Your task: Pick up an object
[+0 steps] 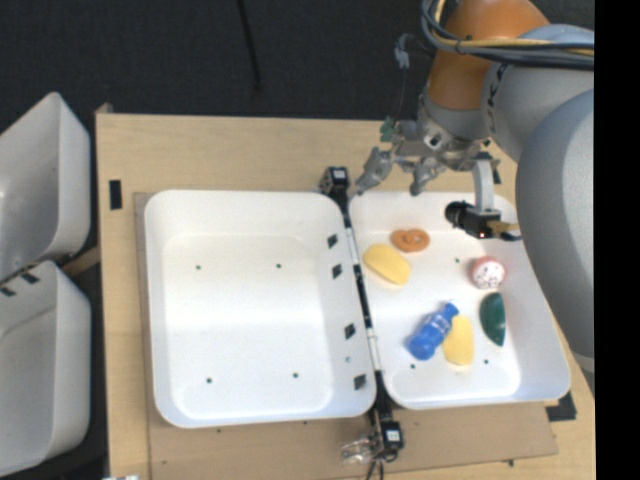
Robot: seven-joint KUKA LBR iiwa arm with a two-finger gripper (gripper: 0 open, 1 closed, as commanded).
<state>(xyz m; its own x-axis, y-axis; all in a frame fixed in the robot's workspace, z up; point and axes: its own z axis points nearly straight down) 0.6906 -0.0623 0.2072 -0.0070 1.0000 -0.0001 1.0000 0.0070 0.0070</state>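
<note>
The right bin [520, 373] holds several small things: an orange disc [410, 239], a yellow oval piece [387, 265], a pink and white ball [488, 273], a dark green piece [492, 318], a blue bottle [432, 333] and a second yellow piece [459, 344] touching the bottle. My gripper [399, 175] hangs over the far left corner of this bin, above and behind the orange disc. Its fingers are spread open and there is nothing between them.
The left bin [160, 268] lies beside the right one, and a ridge with black clips [352, 268] runs between them. White chair-like shapes [40, 188] stand off the bench at the left. The arm's grey body [560, 168] looms over the right bin's far right side.
</note>
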